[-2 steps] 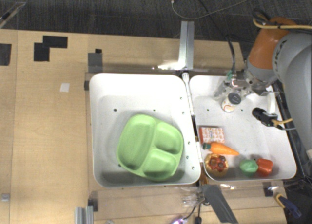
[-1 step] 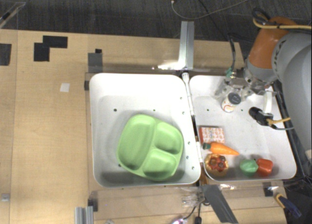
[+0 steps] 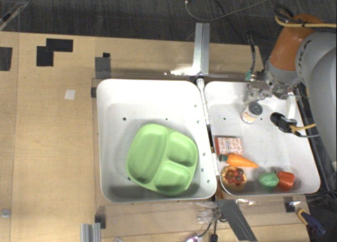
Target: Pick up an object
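While the claw [image 3: 255,104] hangs over the right bin's [image 3: 295,154] far edge, its grip unreadable, nothing is lifted; the carrot [image 3: 241,160] lies untouched.

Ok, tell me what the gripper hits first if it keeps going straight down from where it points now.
Probably bare floor of the right white bin: the two-finger gripper points down at it, apart from the toys; depth is unclear.
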`<state>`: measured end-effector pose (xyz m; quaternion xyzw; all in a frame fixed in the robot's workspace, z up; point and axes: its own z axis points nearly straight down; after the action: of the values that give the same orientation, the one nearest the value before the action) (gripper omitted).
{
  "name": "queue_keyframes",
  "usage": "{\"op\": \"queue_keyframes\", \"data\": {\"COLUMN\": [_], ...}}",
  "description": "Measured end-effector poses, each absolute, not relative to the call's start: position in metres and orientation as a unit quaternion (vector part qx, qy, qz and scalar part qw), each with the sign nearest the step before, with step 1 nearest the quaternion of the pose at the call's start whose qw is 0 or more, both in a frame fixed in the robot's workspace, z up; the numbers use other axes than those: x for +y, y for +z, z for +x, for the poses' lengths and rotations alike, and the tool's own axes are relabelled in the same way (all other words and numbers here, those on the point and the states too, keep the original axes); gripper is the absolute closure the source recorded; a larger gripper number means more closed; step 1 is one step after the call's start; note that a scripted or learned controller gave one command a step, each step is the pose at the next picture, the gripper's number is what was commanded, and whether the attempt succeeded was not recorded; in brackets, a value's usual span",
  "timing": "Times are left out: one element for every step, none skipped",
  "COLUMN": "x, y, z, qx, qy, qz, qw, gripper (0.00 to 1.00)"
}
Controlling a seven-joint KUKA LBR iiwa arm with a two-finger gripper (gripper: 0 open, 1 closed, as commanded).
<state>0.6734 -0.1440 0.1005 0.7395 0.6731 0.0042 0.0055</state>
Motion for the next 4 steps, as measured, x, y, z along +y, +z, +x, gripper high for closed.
{"op": "queue_keyframes", "data": {"x": [-0.049,-0.084,-0.084,-0.094], "y": [0.221,0.121,0.122,0.1], "z": [0.663,0.57,0.57,0.518], "qx": [0.644,0.657,0.657,0.579], "qy": [0.0033,0.0005,0.0007,0.018], "qz": [0.765,0.754,0.754,0.815], "qw": [0.002,0.0,0.0,0.013], "gripper": [1.0,1.0,0.0,0.0]}}
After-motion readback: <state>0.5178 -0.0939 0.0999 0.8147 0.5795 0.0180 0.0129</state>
